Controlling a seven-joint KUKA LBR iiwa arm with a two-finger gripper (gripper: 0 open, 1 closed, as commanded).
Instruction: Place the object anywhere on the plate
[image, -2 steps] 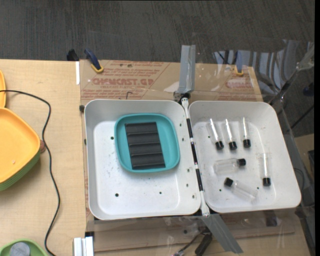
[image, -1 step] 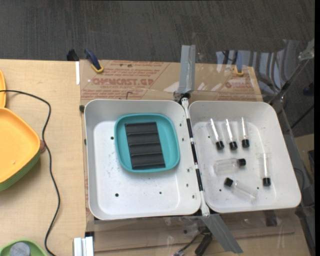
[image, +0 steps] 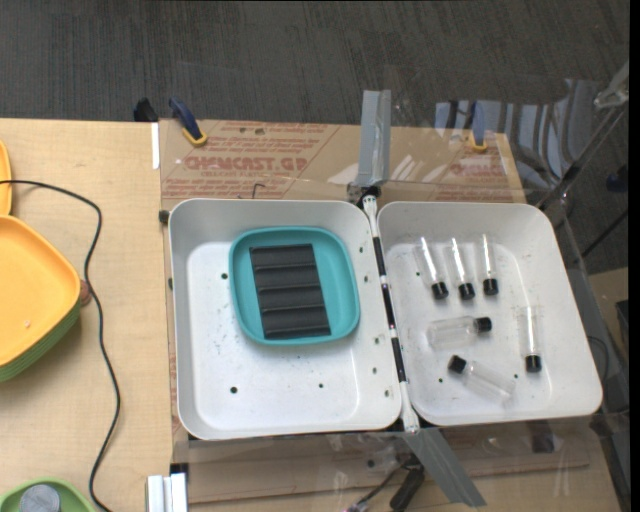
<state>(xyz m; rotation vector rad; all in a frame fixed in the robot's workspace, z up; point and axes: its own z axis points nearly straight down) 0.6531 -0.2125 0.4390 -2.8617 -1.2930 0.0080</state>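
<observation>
Six clear vials (image: 459, 270) in right bin (image: 560, 390) | light, slick, round, likely fragile: pinch mid-barrel | teal plate (image: 345, 290) in left bin (image: 200, 330) | gripper state: cannot tell

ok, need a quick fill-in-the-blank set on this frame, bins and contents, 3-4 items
1. The teal plate sits in the ____ bin.
2. The clear vials with black caps lie in the ____ bin.
3. On the plate lies a ribbed block coloured ____.
4. The three vials lined up side by side have their caps pointing toward the ____ edge of the view.

Missing words: left; right; black; bottom
</observation>
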